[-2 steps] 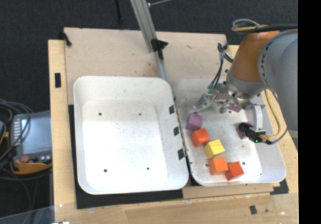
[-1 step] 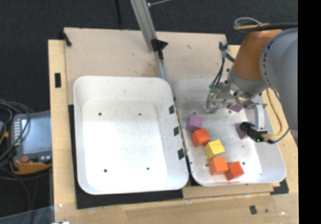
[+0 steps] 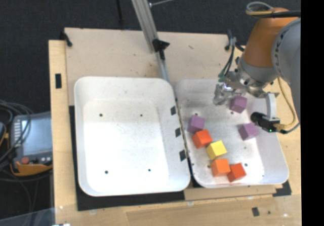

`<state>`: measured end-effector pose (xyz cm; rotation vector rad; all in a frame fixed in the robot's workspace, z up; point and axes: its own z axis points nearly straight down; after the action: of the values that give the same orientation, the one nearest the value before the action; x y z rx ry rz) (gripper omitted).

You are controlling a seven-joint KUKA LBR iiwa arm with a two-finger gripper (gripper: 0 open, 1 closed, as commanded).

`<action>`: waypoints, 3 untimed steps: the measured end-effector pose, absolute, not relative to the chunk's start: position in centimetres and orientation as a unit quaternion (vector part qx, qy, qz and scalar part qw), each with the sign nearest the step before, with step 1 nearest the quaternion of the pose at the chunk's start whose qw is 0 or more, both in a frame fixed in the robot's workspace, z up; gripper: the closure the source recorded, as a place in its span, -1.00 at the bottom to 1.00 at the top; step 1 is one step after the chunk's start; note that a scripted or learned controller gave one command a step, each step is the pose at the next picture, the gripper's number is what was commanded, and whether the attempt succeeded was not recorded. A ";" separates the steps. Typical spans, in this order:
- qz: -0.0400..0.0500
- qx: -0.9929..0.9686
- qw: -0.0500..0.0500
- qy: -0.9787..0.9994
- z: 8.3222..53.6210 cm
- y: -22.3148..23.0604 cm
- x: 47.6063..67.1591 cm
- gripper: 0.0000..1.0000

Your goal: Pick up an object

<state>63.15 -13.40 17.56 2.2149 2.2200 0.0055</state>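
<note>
While over right bin (image 3: 273,169), pincer (image 3: 223,96) beside tilted purple cube (image 3: 238,103)

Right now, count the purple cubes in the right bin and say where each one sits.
3. One purple cube lies just beside the gripper near the bin's far end, one by the divider, one toward the right wall. The arm may hide others.

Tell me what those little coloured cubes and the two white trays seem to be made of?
The coloured cubes, like the yellow cube, look like painted wood or foam: matte, flat faces, no glare, though the view leaves it open. The left tray and right tray look like moulded plastic: smooth, rounded corners, faintly speckled, slightly glossy.
</note>
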 end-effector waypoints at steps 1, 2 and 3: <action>0.002 0.707 0.003 0.707 23.0 -14.5 63.0 1.00; 0.002 0.706 0.003 0.708 28.2 -14.6 63.2 1.00; 0.000 0.706 0.001 0.709 27.6 -10.8 61.3 1.00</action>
<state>61.34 -10.79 27.65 2.2161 2.2254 -0.0012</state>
